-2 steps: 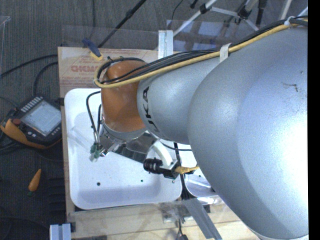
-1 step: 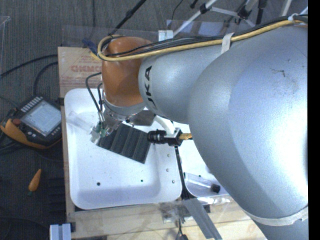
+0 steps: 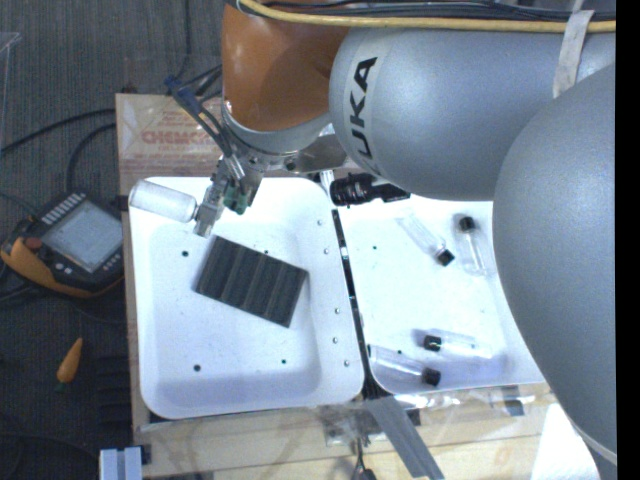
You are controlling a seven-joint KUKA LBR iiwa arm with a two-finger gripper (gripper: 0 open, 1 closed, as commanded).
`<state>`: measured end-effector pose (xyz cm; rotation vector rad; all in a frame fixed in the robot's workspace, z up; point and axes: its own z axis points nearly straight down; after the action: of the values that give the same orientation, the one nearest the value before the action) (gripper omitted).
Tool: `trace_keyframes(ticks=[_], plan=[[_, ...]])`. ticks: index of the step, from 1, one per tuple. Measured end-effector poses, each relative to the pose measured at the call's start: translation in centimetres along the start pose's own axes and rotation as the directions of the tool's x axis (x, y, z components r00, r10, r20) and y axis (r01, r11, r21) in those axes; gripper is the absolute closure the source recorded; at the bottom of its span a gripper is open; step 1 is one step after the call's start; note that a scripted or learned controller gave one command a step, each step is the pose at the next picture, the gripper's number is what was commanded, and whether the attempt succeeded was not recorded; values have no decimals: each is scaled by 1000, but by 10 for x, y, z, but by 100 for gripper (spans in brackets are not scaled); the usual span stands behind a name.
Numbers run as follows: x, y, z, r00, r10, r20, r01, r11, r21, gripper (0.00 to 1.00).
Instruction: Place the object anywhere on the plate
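Camera view, looking down at a slant on two shallow white bins side by side on the counter. The grey arm (image 3: 470, 98) enters from the right, its orange band (image 3: 275, 53) above the wrist, and ends in the fingers (image 3: 208, 218) over the far left part of the left bin (image 3: 160, 368). Whether the fingers are released or clenched cannot be told (they appear as one narrow grey tip, seen almost edge-on). Just left of the fingers, at the bin's far left corner, lies a clear capped vial (image 3: 162, 200), on its side, close to the tip; contact cannot be judged. Just below and right of the fingers, on the floor of the left bin, rests the dark ribbed plate (image 3: 250, 281), tilted in plan. Well to the right of the fingers, the right bin (image 3: 400, 268) holds several clear vials with black caps (image 3: 440, 346). Left of the fingers, off the counter, sits a handheld controller (image 3: 70, 243).
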<state>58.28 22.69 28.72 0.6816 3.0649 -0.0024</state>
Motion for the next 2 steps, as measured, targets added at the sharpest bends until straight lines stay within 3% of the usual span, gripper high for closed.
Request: trace_keyframes(ticks=[1, 2], plan=[[64, -23, 46, 974, -226, -3, 226, 974, 0, 100], [-18, 15, 53, 994, -107, -2, 107, 994, -1, 100]])
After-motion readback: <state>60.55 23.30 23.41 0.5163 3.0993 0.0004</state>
